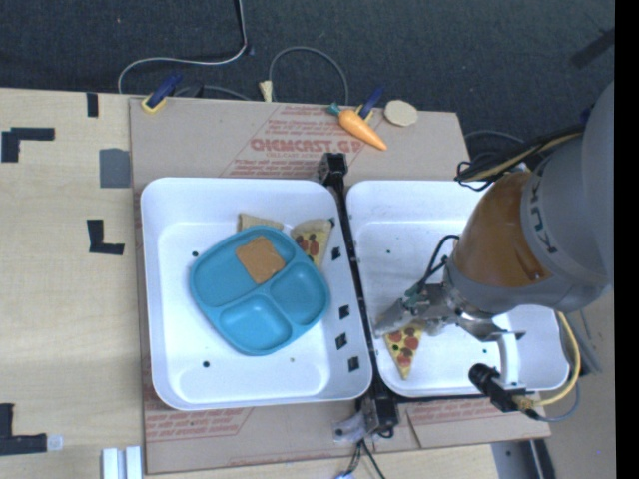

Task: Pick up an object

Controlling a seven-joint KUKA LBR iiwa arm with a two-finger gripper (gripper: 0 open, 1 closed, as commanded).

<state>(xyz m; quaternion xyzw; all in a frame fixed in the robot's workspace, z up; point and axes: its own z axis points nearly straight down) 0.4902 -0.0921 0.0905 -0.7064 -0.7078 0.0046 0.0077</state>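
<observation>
Your arm's wrist (499, 257) hangs low over the right bin (539, 372), claw (404, 312) just above the pizza slice (403, 348) near its left wall, grip unreadable, nothing lifted yet.

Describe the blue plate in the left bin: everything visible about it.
The blue plate is a divided tray with rounded corners that looks like light blue plastic, with three compartments separated by raised ridges. It lies flat and right side up, turned at an angle, on the floor of the left bin. A brown toast slice sits in its upper compartment; the two lower compartments hold nothing. Its upper edge overlaps another toast piece and lies close beside a pizza slice.
</observation>
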